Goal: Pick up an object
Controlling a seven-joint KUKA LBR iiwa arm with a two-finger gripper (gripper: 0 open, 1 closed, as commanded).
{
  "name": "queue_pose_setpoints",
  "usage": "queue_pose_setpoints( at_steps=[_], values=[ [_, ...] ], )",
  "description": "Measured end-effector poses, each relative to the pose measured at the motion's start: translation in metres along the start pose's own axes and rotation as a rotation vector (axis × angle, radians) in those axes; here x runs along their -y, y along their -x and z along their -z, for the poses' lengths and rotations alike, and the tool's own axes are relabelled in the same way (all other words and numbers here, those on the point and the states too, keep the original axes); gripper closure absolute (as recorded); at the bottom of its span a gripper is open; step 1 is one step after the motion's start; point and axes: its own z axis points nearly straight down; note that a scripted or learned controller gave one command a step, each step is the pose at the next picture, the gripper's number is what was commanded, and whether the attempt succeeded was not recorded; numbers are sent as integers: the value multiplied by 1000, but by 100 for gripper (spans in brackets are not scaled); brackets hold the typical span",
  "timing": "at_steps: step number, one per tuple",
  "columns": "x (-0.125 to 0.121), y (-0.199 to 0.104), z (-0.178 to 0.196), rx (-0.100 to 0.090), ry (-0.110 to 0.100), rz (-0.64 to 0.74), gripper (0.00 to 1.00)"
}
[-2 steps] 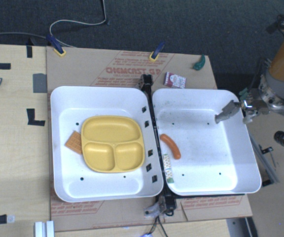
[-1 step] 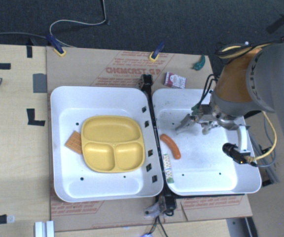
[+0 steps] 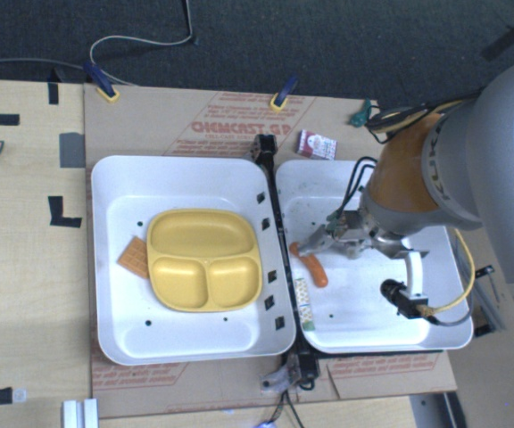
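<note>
Light wooden bench [image 3: 25, 266] with black tape marks, a brown cardboard sheet [image 3: 230, 123] with red print laid over it, dark carpet [image 3: 328, 25] behind with a thin cable [image 3: 141, 41] trailing. Two yellow-blue clamps [image 3: 283, 95] at the cardboard's far edge. Left white plastic bin [image 3: 119, 181] holds a yellow three-compartment plastic tray [image 3: 205, 259] mid-bin, a tan flat cracker-like piece [image 3: 135, 257] tucked under the tray's left edge. Right white bin [image 3: 364, 324]: small orange carrot-shaped object [image 3: 315, 270] lying near its left wall, a printed strip [image 3: 303, 304] just below it. Grey arm's gripper [image 3: 321, 240] low just above the carrot; open or closed, cannot tell. Small red-white packet [image 3: 315, 144] on cardboard beyond the right bin.
</note>
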Motion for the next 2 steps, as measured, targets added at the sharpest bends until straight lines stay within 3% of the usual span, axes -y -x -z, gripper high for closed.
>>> queue_pose_setpoints(
  at_steps=[1,2],
  values=[
    [-1,-1,9,-1,1,0,100],
    [-1,2,10,3,2,-2,0]
  ],
)
